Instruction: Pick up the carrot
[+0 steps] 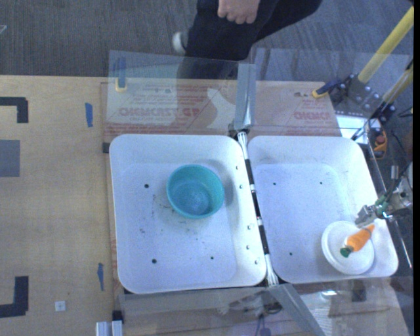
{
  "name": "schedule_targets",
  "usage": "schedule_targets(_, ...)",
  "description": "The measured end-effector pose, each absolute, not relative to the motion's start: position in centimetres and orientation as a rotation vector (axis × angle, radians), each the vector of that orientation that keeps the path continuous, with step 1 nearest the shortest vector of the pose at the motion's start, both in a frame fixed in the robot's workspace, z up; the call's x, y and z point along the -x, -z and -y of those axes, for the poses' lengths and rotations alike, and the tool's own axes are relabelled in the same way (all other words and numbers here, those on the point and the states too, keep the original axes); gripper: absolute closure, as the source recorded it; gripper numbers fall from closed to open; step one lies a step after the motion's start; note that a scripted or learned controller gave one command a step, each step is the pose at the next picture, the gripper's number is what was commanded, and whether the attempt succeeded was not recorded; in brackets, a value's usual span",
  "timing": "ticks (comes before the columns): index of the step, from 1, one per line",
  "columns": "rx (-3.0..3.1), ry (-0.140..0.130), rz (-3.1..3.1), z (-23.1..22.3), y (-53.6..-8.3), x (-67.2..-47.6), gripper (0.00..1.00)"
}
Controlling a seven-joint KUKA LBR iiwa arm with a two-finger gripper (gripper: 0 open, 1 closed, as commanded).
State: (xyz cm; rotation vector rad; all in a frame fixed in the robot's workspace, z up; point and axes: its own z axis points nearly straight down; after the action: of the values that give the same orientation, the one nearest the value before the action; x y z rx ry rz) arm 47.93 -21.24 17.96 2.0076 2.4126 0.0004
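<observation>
An orange carrot with a green tip lies on a small white plate in the near right corner of the right bin. My gripper reaches in from the right edge, just above and slightly right of the carrot, close to the plate's far rim. Nothing shows between it and the carrot, which rests on the plate.
A teal bowl stands upright in the left bin. A clear panel rises behind both bins. A person stands beyond the bench at the top. Yellow poles and cables sit at the top right.
</observation>
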Motion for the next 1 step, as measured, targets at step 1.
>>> schedule_targets(1, -2.008, -0.001, -2.413, 15.7, -21.28, -48.06, 1.0)
